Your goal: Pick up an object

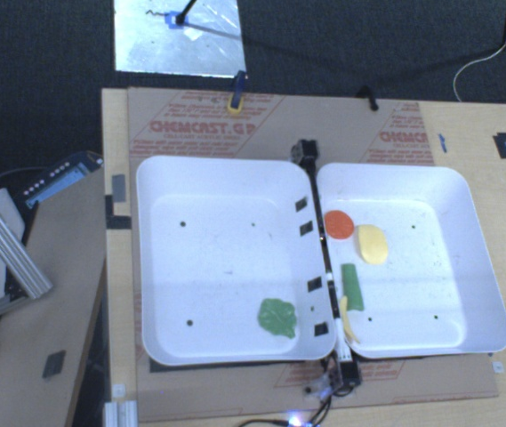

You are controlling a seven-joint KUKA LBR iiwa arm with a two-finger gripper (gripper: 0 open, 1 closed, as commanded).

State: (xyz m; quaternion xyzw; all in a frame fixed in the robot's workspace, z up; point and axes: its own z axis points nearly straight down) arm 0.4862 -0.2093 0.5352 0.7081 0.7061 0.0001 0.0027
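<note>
Counting across two white bins, the left bin (226, 185) holds one green leafy piece (277, 317) near its front right corner, while the right bin (448, 265) holds four items bunched at its left side: an orange disc (339, 225), a yellow lump (373, 244) just beside it, a green stick (352, 286) and a thin yellow strip (348, 320). That strip lies against the divider and is hard to make out. I cannot tell the pincer's state.

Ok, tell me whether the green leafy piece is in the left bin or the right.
Left bin: the green leafy piece lies near its lower right corner.
</note>
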